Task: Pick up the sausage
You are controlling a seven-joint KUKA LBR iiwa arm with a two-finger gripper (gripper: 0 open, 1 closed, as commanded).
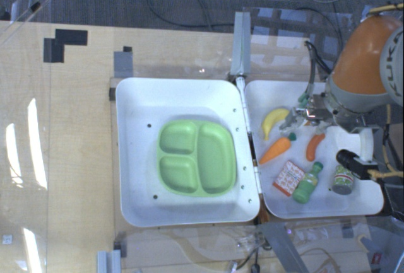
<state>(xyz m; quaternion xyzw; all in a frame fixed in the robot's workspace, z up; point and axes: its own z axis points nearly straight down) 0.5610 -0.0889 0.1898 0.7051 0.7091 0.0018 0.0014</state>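
Note:
The sausage [314,147] is a short orange-red piece lying almost upright in the right bin [363,202], near its middle. My gripper [304,114] hangs over the upper part of that bin, just right of the banana [274,120] and a little above the sausage in the view, apart from it. Nothing shows in its grasp. The arm's orange band [363,54] rises behind it at the right.
A carrot [276,151] lies just left of the sausage. Below are a red box [288,178], a green bottle [307,182] and a small can [343,180]. A black part [353,162] sticks out at the right. The left bin [136,139] holds a green divided plate [196,157].

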